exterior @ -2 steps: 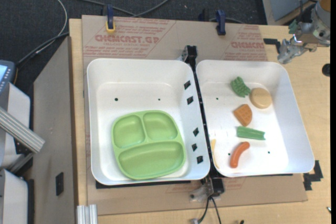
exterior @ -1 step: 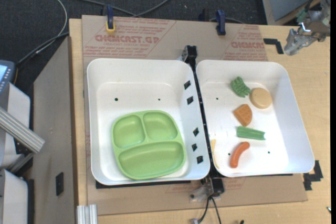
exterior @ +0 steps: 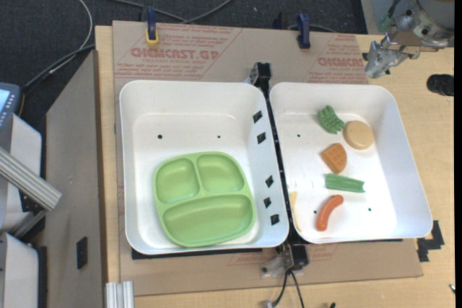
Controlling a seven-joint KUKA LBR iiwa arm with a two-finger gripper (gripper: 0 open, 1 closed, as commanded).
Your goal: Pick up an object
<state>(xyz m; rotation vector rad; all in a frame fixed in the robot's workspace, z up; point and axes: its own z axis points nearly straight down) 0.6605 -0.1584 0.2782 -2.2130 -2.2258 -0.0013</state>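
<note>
Five toy foods are lying in the right shallow white plastic bin (exterior: 404,177): a green leafy piece (exterior: 330,119), a tan round bun (exterior: 359,134), an orange wedge (exterior: 333,156), a green bean strip (exterior: 344,184) and a red-orange sausage (exterior: 329,213). The tool (exterior: 380,58) is hovering beyond the bin's far right corner, carrying nothing; its opening cannot be told. Everything is remaining to do.

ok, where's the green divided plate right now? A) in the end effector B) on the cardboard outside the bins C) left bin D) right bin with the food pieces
C: the green divided plate lies flat in the left bin, while the toy food sits in the right bin.
</note>
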